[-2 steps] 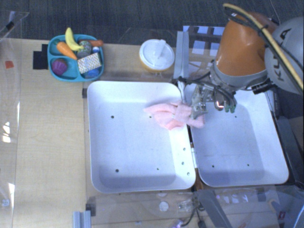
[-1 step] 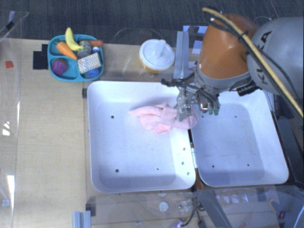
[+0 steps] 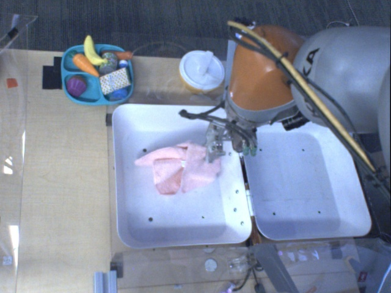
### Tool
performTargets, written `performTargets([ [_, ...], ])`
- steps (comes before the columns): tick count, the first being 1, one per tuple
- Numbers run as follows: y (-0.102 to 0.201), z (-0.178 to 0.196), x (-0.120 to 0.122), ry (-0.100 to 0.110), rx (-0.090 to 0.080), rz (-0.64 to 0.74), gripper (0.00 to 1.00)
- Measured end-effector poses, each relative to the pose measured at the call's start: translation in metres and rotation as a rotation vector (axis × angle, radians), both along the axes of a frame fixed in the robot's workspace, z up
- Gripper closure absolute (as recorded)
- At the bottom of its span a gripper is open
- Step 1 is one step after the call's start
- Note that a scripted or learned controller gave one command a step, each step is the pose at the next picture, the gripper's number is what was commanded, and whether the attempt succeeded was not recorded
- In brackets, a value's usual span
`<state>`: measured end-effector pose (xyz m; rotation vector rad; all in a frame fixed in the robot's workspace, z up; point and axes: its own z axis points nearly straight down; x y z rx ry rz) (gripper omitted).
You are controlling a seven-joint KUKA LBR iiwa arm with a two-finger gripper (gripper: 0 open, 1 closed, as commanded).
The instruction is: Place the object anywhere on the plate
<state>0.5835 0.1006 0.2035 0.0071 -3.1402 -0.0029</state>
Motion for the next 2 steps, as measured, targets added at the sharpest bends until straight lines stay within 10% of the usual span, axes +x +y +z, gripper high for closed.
performTargets([
  [1, 0.0475, 0.0081, -0.0162, 0.000, -0.001, -0.001, 1.00],
  [2, 0.0474, 0.0082, -0.0161, 0.000, 0.000, -0.002, 0.00],
])
